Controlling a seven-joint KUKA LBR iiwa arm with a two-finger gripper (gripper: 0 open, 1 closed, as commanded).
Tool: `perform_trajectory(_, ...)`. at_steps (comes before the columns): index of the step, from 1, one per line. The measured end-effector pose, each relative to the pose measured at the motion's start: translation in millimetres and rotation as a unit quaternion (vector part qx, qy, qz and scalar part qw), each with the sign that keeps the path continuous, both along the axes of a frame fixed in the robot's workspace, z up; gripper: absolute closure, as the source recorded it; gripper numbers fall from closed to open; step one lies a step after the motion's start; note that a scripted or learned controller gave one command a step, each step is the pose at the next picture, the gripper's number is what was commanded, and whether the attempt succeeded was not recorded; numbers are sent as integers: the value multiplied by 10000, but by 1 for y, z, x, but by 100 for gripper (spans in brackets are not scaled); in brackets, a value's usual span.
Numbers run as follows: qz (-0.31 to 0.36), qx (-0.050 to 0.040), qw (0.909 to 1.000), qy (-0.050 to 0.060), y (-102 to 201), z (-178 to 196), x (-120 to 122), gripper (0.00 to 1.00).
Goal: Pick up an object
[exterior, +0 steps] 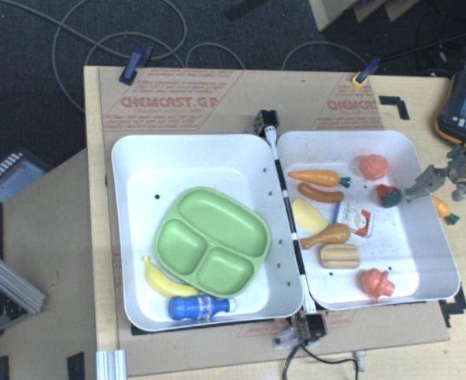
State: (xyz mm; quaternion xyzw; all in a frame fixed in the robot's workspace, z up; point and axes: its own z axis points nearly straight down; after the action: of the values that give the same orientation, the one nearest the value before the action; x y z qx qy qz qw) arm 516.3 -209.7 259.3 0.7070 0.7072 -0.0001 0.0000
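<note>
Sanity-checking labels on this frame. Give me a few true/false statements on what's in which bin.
1. The green tray lies in the left bin. True.
2. The banana is in the right bin. False: it lies in the left bin, at the tray's lower left edge.
3. The blue bottle lies on its side near the left bin's front wall. True.
4. The carrot sits in the right bin. True.
5. The gripper is over the left bin. False: it is at the right bin's right rim.

Grey metal gripper with slim angular fingers
</note>
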Motion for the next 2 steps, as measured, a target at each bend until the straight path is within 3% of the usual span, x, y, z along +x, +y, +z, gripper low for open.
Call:
perform_trajectory(1, 30, 40, 10000, -19, -9, -173, 59, 0)
perform_trajectory(2, 8, 3, 10000, -14, 50, -174, 99, 0)
